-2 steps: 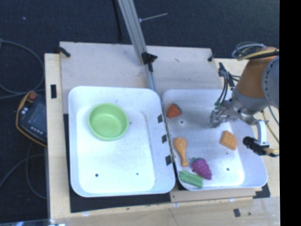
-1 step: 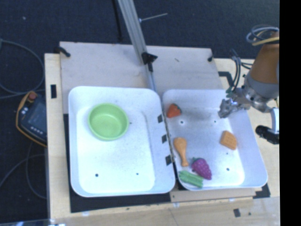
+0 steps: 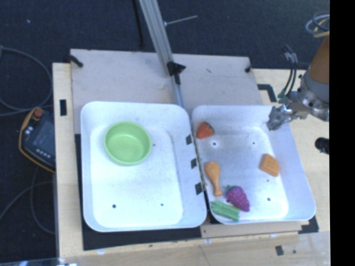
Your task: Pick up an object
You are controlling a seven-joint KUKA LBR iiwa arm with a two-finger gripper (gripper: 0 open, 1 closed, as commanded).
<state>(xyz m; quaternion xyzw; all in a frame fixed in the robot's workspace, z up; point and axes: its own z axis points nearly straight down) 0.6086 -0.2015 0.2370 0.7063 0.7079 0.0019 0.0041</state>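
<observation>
Pincer (image 3: 275,118) is hanging at the upper right rim of the right bin (image 3: 297,165), carrying nothing visible; whether it is spread or pressed together I cannot tell. Candidate objects are lying apart from it in that bin: tan piece (image 3: 269,164) nearest at the right, orange-red piece (image 3: 205,130) upper left, drumstick (image 3: 213,177), purple grapes (image 3: 238,197) and green piece (image 3: 225,210) lower centre. Judged step: approach, nothing grasped yet; next move is calling for travelling over one object, likely the tan piece, and descending.
</observation>
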